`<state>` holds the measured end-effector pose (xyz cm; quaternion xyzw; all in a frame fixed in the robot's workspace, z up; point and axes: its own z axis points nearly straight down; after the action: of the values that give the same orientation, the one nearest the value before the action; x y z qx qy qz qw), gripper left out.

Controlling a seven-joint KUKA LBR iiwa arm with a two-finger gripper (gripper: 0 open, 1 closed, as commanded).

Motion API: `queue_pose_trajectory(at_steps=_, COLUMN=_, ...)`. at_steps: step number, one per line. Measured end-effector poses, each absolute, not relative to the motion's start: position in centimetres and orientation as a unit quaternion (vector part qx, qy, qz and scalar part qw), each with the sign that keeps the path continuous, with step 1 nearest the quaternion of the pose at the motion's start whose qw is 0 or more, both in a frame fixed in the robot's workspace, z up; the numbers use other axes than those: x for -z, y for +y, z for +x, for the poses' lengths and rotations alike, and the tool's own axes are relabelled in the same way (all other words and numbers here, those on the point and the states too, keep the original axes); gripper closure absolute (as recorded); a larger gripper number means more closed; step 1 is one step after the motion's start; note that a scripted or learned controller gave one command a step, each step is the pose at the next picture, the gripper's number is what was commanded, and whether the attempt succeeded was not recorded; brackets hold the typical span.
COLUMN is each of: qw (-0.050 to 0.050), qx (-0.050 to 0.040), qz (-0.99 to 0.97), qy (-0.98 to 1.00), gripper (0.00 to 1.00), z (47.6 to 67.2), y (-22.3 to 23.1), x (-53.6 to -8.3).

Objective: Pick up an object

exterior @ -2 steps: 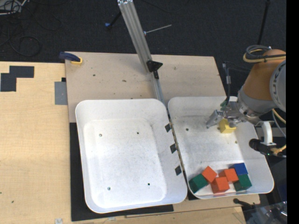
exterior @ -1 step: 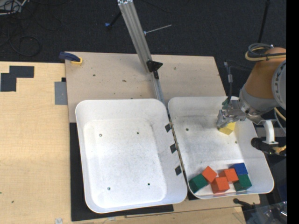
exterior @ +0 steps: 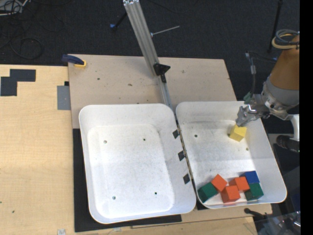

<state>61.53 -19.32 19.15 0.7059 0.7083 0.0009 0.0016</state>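
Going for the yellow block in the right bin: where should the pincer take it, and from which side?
Grip the yellow block across two opposite flat side faces, coming straight down from above. It lies alone on the right bin floor, apart from the corner cluster, so there is likely room around it. The pincer hangs just above it.

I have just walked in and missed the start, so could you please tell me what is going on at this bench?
A grey KUKA arm reaches in from the right, its pincer poised right above a yellow block near the far end of the right bin. Whether it has gripped the block is unclear. A cluster of orange, green and blue blocks lies at that bin's near end. The left bin sits beside it.
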Motion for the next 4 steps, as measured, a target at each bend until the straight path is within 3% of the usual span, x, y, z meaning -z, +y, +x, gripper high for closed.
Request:
queue_pose_trajectory(at_steps=2, qw=0.002, qx=-0.0010, qz=0.706, qy=0.709, gripper=1.00, z=61.6, y=-19.3, x=-28.1)
queue_pose_trajectory(at_steps=4, qw=-0.003, qx=0.0007, qz=0.705, qy=0.709, gripper=1.00, z=60.7, y=-7.1, x=-25.9)
